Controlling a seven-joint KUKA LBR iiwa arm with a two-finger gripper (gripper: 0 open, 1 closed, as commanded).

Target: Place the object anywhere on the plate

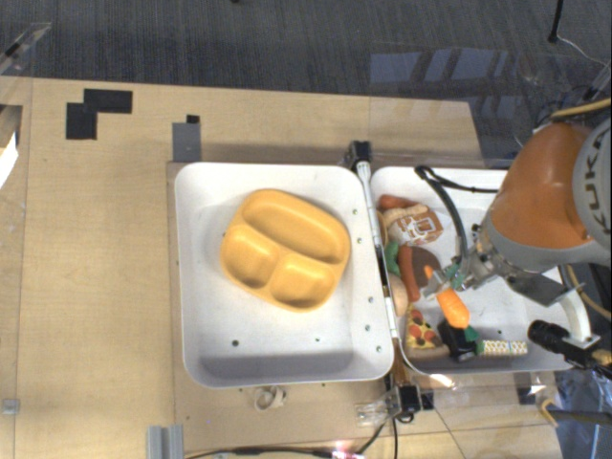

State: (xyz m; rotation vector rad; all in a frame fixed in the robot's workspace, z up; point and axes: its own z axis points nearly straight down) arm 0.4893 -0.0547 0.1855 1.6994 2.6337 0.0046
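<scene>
I am looking down on my two white bins on the counter [96, 285]. The left bin [206, 352] has the yellow plate [285, 248] in it, and the plate has three dips. The right bin [497, 185] has the toy food all bunched up by its left wall. My gripper [451, 283] hangs low over that bunch, near the middle of the bin. Right under its tip I see a small orange carrot [452, 307] with a green top, and that is the object I think I am going for. I cannot tell if my fingers are wide or narrow, or if they have the carrot, because the wrist hides them. Beside the carrot there is a red sausage [409, 268], a brown and white toy [413, 225], a little pizza slice [419, 333] and a black thing [462, 341]. The carrot looks like light, hard plastic, so it should not squash or break. It looks smooth and round, so it could slip or roll. I would grab it across the fat middle, not the thin tip
</scene>
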